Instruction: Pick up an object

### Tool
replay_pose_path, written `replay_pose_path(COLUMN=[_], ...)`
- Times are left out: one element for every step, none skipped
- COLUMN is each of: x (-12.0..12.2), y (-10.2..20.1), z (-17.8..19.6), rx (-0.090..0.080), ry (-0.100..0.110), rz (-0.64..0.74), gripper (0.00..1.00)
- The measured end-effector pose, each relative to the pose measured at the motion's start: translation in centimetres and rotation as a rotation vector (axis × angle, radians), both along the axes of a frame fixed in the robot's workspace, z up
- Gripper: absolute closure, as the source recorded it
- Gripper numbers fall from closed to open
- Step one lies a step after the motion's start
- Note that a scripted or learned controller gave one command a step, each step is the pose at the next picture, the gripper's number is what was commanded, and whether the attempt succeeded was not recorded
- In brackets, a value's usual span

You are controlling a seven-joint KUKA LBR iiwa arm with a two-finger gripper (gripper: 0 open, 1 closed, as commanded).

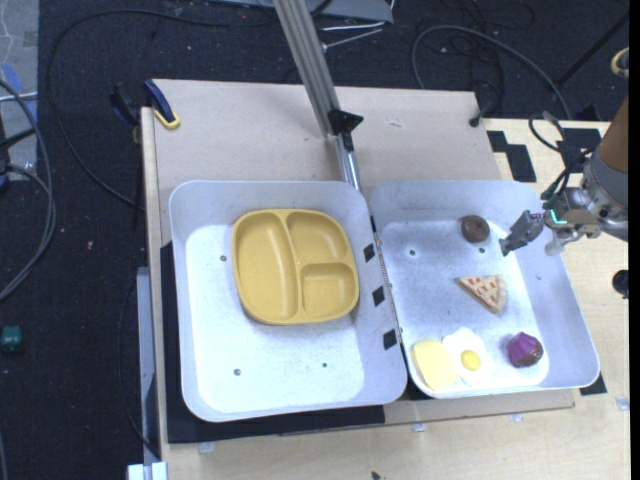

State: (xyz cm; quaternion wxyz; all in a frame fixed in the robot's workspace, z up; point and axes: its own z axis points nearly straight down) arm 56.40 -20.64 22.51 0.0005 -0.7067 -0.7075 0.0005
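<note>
Two shallow white bins sit side by side on the bench (250,118), their inner rims touching.

Left bin (200,368): a yellow divided tray (296,266) with three compartments sits toward the upper middle, leaving bare speckled floor below it and to its left.

Right bin (575,353): the small items are well spread out. A round brown ball (474,229) lies near the upper middle, and a toy pizza slice (484,292), triangular and tan with red spots, lies below it. Along the lower rim are a pale yellow block (433,363), touching a fried egg (467,353), and a purple round piece (524,349) apart to their right. The middle left of the bin floor is open.

The arm (612,168) enters at the right edge. The hand (522,234) hangs over the right bin's upper right, tilted and pointing left, just beside the brown ball; nothing is between its dark fingers, but I cannot tell how wide they stand.
</note>
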Motion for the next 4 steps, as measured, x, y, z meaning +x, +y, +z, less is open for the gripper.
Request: replay_pose_path(x=[0.1,0.0,-0.2,0.2], y=[0.0,-0.7,-1.6,-1.4], z=[0.1,-4.5,-9.4,-12.9], rx=[0.000,0.000,0.000,0.005], ry=[-0.002,0.002,0.002,-0.007], rz=[0.000,-0.002,-0.002,-0.001], gripper=[0.00,0.00,0.00,0.00])
